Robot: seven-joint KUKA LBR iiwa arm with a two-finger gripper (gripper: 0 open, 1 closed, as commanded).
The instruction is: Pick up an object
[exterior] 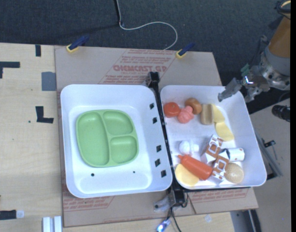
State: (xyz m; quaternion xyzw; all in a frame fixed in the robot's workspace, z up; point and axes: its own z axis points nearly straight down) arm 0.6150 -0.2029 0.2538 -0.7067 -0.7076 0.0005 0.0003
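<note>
The right white bin (251, 144) holds several toy foods. A red round piece (171, 109), a pink piece (186, 115) and a brown piece (192, 104) lie at its back left. Beside them are a tan cylinder (206, 114) and a yellow slice (224, 129). At the front lie an orange-red carrot-like piece (196, 166), a red-and-white patterned box (215, 153) and a tan round piece (233, 173). My gripper (239, 90) hangs over the bin's back right corner, open, with nothing between its fingers (228, 92).
The left white bin (70, 100) holds a green divided plate (107, 137). Both bins rest on a cardboard sheet (133, 66) held by clamps. A white cable (152, 25) loops behind the bins. The arm (280, 52) enters from the right.
</note>
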